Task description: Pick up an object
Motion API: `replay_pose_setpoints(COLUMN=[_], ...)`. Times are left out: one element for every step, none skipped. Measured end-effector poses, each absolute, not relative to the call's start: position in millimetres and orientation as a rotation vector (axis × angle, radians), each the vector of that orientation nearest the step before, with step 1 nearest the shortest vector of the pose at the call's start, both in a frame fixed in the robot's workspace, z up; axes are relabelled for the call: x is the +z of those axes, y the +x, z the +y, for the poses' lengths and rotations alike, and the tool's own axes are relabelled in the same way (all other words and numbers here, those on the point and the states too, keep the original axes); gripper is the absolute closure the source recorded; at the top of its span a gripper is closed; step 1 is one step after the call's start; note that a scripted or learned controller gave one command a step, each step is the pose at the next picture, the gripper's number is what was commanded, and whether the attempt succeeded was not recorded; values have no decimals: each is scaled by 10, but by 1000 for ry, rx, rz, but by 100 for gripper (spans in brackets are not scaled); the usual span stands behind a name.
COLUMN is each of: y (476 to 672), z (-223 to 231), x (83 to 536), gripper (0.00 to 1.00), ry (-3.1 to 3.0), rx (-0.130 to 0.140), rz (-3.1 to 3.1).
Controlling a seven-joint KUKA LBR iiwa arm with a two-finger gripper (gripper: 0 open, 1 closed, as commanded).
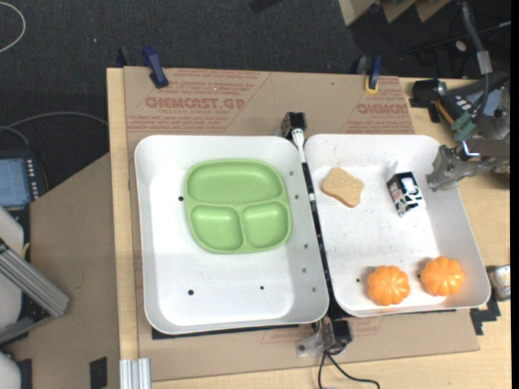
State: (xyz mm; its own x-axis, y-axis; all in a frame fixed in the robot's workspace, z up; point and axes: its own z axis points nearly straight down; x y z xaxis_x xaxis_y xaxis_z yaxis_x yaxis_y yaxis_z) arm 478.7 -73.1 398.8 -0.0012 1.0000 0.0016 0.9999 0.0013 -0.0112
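Camera view: bread slice [342, 186] beside small carton [404, 194], pumpkins [388, 285] nearer.

We look down from one fixed camera above the bench, tilted so the far edge sits at the top of the view and the near edge at the bottom. Both white bins fit whole in it: the left bin [158, 298] and the right bin [454, 241], side by side on the brown board [203, 96]. We stand far enough back to take in dark floor beyond the bench at the far side and on the left. The arm [478, 136] comes in at the right edge.
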Motion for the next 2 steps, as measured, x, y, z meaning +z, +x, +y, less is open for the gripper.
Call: replay_pose_setpoints(y=[5061, 4780], z=[75, -302], x=[3772, 3738], gripper=[100, 100], ry=[-2208, -2225], rx=[2, 3], rz=[-2229, -2215])
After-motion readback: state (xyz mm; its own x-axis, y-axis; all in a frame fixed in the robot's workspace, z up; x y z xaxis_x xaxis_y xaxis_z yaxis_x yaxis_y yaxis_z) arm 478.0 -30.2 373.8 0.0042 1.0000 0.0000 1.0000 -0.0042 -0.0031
